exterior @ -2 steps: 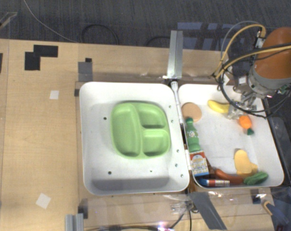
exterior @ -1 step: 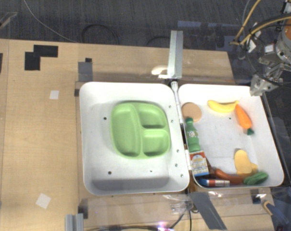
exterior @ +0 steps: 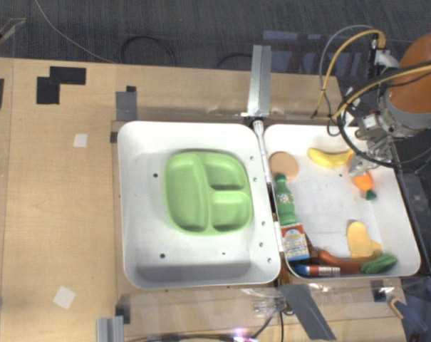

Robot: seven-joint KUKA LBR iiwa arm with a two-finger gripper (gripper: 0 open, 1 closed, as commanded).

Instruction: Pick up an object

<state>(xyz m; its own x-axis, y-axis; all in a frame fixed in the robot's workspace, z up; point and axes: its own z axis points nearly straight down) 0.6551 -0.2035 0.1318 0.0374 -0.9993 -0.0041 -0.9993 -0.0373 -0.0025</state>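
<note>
arm: grey | orange band above wrist | black and yellow cables looped alongside

Two bins side by side at frame centre. Left bin: divided tray in its middle. Right bin: bottle lying along its left wall; round cookie just above the bottle's top end; banana at upper centre; carrot right of the banana, near the right wall. Lower right corner: pear, with a pickle just below it. Sausage along the bottom wall, a marker beside it.
</note>
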